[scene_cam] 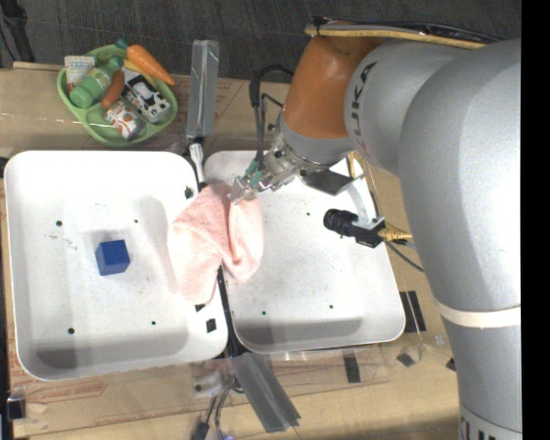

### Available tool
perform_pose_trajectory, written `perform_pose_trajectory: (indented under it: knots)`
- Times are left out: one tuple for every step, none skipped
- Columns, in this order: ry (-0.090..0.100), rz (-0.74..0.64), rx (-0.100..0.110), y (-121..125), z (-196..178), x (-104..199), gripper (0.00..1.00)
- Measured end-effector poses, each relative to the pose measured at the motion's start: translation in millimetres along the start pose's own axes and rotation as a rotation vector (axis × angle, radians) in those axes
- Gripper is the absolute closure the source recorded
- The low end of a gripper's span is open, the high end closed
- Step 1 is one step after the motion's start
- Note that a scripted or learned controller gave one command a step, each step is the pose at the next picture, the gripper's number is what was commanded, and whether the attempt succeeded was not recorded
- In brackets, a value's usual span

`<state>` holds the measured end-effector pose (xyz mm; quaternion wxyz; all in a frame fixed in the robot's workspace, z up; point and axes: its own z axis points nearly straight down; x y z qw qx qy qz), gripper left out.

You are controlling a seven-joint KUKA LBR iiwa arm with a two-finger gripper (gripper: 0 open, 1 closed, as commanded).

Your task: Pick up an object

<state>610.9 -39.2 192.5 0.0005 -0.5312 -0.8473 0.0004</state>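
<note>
Far left, off the bins, you've got a green bowl (64, 94) of small toy foods, an orange carrot (147, 60) poking over its rim. The left bin (64, 291) is shallow, white hard plastic with rounded corners; a blue cube (113, 256) with crisp edges sits flat on the floor left of centre, well apart from the tool. Next, the pink cloth (206, 241): soft, fuzzy, crumpled, draped over the shared wall between the bins. The bulkier fold hangs into the left bin and a narrower flap lies in the right one. Its far end narrows to a bunched peak that runs right up to the gripper (250, 183). The gripper sits at the far-left corner of the right bin (312, 282), directly at that peak and touching or nearly touching the fabric. You can't tell from this angle whether it's clamped on the cloth, closed or apart; the tip is small and partly hidden by the wrist. The right bin has the same white plastic, its floor lightly speckled. The arm (440, 154), smooth grey casing with an orange band (321, 90), comes in from the right above it.
</note>
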Motion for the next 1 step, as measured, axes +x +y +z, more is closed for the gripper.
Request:
perform_pose_trajectory:
  knots:
    - [0.0,0.0,0.001,-0.2,0.2,0.0,0.0]
